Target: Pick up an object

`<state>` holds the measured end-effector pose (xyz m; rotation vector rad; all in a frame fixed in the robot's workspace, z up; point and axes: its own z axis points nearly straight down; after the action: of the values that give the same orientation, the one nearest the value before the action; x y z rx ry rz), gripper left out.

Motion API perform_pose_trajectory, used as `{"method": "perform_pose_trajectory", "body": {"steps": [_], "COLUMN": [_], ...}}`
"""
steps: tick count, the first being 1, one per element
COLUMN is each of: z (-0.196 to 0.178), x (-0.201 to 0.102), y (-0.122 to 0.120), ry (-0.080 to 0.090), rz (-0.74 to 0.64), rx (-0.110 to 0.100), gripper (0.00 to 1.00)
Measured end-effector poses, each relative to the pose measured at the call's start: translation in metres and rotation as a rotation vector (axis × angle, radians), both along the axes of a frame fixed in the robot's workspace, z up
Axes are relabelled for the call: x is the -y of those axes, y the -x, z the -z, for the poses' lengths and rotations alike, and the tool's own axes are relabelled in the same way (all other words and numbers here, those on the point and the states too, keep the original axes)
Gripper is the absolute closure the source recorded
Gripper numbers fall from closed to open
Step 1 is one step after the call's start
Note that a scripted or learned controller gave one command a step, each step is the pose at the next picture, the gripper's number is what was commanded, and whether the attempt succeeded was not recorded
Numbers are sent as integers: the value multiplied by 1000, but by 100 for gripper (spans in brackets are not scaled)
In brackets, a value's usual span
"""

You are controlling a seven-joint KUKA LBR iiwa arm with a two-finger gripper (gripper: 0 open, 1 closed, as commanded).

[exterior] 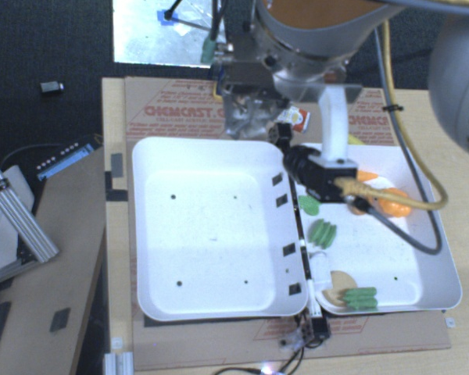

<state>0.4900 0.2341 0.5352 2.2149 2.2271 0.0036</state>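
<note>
Camera view shows ribbed green piece [322,231] in bin [391,248].

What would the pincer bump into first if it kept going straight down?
Probably the back rim of the left bin, near its corner under the pincer. Maybe the cardboard behind instead; depth is unclear.

Brown cardboard sheet [180,100] beneath the two bins, bearing red printed lettering. Far left, beyond the left bin [203,233]: the word "CHEMCAST" in block capitals, with smaller red lines around it too fine to read. Far right, beyond the right bin [399,244]: similar red block print, partly covered by the arm [320,22] and not fully legible. Near edge: red print, illegible.
</note>
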Motion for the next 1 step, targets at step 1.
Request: {"method": "perform_pose_trajectory", "body": {"steps": [1], "z": [0], "x": [0], "y": [-4], "ry": [0], "rz": [1], "rx": [0], "gripper": [100]}}
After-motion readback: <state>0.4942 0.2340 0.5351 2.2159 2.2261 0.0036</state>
